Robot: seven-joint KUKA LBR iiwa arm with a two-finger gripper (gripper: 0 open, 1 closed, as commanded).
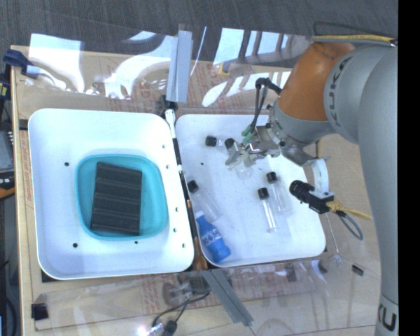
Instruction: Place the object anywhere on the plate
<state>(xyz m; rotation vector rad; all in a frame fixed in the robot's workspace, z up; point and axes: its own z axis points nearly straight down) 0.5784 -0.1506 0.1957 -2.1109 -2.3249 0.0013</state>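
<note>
While gripper [243, 152] hovers low over right bin [304, 240], near its far edge toward middle: finger state unreadable from camera view, nothing visibly pinched. Candidate objects: clear vials [267, 205] lying mid-bin toward right edge, blue-capped bottle [211, 235] at near-left corner, small black caps [211, 141] scattered near far edge. Plate [154, 180], teal, sits centre of left bin [42, 187], carrying dark ribbed block [117, 198]. Advice: descend square on one vial, close across short axis, lift clear of divider wall, release over bare teal rim, avoid block.
</note>
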